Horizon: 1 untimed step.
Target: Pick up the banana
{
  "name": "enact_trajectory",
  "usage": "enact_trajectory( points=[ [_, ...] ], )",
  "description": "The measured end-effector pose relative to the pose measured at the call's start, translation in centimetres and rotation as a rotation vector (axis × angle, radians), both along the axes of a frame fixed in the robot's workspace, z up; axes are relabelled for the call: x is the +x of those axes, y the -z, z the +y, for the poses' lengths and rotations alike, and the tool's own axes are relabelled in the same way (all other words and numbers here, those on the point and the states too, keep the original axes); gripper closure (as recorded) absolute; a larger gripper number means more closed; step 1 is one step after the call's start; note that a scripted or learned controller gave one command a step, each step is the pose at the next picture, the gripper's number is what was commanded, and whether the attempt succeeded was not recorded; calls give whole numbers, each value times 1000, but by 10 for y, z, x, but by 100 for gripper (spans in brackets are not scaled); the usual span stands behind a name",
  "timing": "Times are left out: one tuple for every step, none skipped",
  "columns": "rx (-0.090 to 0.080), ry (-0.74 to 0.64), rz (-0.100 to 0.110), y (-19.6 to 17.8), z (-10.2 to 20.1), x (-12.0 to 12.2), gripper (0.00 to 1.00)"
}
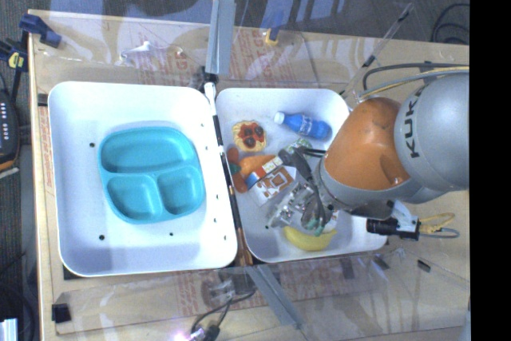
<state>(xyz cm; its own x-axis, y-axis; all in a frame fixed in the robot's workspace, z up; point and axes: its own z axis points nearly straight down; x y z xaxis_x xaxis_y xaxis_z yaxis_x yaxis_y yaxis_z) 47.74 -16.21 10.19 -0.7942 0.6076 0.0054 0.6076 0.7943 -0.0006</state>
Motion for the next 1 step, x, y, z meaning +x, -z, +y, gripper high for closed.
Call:
enact_trajectory(
  points=[
    [-3,250,-5,-90,84,0,100]
  ],
)
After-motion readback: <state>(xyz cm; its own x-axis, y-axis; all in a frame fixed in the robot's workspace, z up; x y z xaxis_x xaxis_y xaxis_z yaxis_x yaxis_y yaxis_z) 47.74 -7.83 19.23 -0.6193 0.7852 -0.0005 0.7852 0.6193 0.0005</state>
